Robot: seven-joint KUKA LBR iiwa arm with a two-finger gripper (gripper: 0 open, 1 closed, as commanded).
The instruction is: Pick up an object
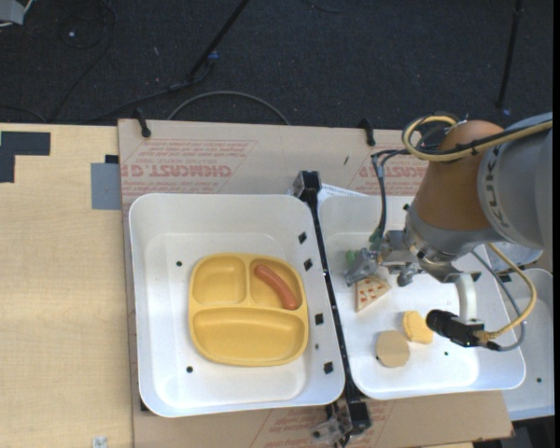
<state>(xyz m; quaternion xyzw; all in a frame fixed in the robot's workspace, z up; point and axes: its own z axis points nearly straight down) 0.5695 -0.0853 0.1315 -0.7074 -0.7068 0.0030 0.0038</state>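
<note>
Here your gripper [366, 271] hangs low in the right bin [504, 373]; you cannot tell its state. The cheese wedge [371, 293] lies just below it, touching or nearly so: light, rigid, probably slick plastic, so pinch its flat sides.

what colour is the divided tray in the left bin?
Yellow; the divided tray shows clearly in the camera view, holding a reddish sausage in its upper right compartment.

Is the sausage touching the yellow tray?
Touching. The camera view shows the sausage lying inside the upper right compartment of the yellow tray, resting on its floor.
</note>
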